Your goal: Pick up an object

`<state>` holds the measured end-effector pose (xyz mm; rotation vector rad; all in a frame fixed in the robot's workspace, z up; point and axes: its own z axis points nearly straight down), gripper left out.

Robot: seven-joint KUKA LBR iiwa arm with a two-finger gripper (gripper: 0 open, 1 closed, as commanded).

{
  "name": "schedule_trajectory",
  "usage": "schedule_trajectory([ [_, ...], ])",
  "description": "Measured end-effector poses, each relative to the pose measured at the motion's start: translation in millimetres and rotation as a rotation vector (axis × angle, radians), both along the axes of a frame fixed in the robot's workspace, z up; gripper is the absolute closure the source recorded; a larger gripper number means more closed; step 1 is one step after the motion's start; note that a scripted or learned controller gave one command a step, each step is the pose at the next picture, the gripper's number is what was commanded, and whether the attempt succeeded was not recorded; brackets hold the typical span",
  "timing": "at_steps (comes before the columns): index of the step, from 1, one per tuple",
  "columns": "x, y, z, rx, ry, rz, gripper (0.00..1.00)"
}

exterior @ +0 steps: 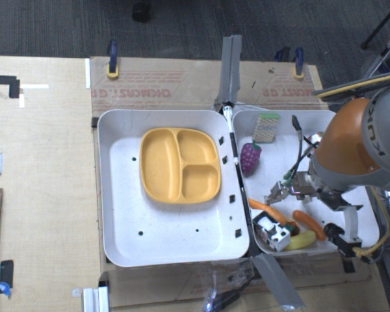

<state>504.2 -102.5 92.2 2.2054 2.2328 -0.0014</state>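
The right bin (281,149) holds a purple grape bunch (249,158), a speckled green-topped sponge (266,128), an orange carrot (266,209), a red-orange piece (309,223) and a yellow banana-like piece (303,240). My gripper (274,231) hangs low over the bin's front left corner, right beside the carrot and the yellow piece. I see nothing clearly held in it. The arm's orange band (348,142) covers the bin's right side.
A yellow divided plate (180,164) lies in the left bin (117,194). A raised divider (234,168) separates the two bins. Blue clamps (112,64) sit on the cardboard at the back. Cables (299,148) hang by the wrist.
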Motion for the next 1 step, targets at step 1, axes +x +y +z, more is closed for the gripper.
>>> schedule_trajectory([
  [1, -24.1, 0.8, 1.7, -0.004, -0.007, 0.241, 0.00],
])
